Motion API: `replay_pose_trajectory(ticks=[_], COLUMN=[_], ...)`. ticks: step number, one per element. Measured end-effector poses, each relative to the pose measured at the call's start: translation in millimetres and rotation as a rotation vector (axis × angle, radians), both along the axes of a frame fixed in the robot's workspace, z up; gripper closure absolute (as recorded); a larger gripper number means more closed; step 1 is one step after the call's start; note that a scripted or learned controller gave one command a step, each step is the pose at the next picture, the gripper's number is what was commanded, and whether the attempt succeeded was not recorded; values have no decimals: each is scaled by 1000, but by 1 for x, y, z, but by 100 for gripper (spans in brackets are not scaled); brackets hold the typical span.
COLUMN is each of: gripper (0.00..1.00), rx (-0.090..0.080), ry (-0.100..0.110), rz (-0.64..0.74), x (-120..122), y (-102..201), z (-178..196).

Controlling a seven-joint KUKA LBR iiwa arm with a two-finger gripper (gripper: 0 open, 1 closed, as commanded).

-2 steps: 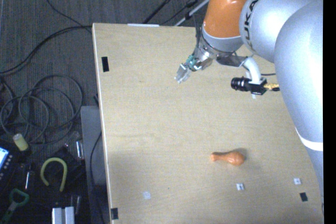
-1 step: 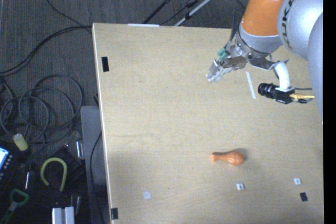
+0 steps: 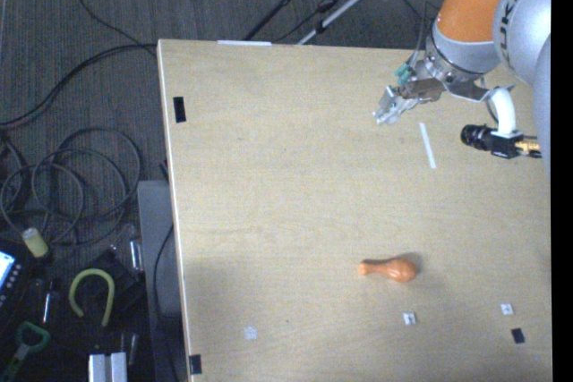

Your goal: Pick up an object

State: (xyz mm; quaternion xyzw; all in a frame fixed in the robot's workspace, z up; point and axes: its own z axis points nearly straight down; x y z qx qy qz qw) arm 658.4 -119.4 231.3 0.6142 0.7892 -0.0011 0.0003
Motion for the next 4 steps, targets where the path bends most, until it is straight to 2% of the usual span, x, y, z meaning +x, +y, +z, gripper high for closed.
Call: replay_pose_trajectory(ticks=[1,2,3,4], gripper=[100,100,100,100], rx=[1,2,2,1], ry=[1,-1,0,0], rz=[158,-1,1,233], x=[-34,-22,-22,-71], y=[-56,-17,-15,-70], z=[-109,-57,-48,-51])
